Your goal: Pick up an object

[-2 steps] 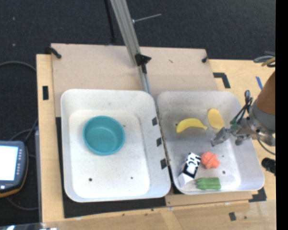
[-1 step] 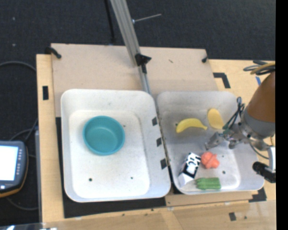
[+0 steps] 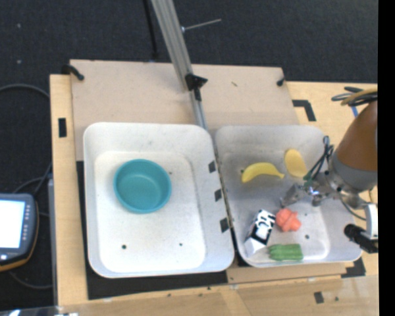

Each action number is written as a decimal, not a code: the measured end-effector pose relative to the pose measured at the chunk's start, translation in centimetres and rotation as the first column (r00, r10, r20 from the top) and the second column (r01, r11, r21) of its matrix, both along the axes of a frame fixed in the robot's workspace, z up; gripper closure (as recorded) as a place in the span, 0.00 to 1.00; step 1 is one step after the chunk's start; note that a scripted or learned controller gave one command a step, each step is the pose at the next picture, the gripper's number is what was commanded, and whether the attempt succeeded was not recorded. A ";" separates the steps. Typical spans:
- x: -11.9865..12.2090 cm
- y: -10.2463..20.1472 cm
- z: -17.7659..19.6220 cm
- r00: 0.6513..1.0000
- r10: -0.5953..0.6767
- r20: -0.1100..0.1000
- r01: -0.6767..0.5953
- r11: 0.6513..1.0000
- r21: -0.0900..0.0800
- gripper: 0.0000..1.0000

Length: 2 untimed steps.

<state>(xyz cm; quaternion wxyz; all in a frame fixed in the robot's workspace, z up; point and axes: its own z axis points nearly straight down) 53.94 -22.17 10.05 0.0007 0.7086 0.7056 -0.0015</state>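
On the tan bench [image 3: 250, 104], the left white bin [image 3: 99, 143] holds a round, smooth teal bowl [image 3: 142, 185]. The scuffed right bin [image 3: 250, 140] holds a curved yellow banana [image 3: 261, 172], a yellow lemon-shaped piece [image 3: 294, 162], a black-and-white box [image 3: 261, 228], a lumpy orange-red toy [image 3: 288, 220] and a green oblong [image 3: 286, 252]. The metal pincer [image 3: 301, 194] hangs just above the orange-red toy with nothing between its fingers; how wide they stand I cannot tell.

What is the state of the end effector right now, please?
End effector: low in the right bin, beside the orange toy; whether it is open or closed cannot be told, and nothing is visibly held.
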 end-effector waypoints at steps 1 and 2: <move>0.1 -0.1 1.2 1.000 -0.004 0.005 0.004 1.000 0.000 1.00; 0.2 -0.5 7.6 1.000 0.004 0.010 -0.004 1.000 0.000 1.00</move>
